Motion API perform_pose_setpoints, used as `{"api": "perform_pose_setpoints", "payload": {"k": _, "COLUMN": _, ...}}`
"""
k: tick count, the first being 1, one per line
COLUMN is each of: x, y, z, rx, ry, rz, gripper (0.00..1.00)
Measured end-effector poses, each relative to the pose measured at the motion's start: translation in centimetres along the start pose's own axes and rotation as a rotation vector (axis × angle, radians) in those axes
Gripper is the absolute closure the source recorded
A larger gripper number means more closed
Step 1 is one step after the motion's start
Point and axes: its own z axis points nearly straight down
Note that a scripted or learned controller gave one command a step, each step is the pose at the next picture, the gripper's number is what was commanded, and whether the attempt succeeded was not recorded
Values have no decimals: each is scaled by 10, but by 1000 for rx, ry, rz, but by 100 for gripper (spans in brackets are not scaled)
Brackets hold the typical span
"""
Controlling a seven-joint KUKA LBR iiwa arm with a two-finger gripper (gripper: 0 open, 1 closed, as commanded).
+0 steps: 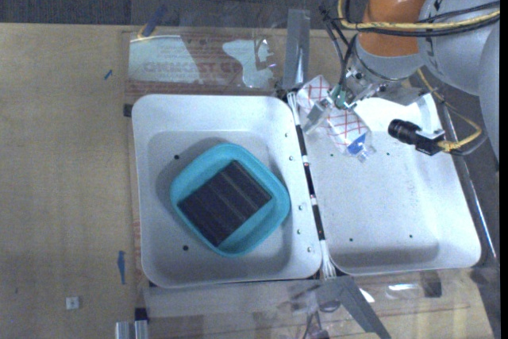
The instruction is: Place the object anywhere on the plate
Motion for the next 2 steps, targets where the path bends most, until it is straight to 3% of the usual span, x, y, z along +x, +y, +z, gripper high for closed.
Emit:
{"api": "perform_pose_setpoints", "payload": {"k": 1, "x": 98, "y": -9, "z": 0, "rx": 0, "ry": 2, "rz": -178, "gripper": 100}}
{"api": "perform_pose_setpoints", "payload": {"k": 2, "x": 97, "y": -9, "z": 0, "rx": 0, "ry": 2, "rz": -178, "gripper": 0}}
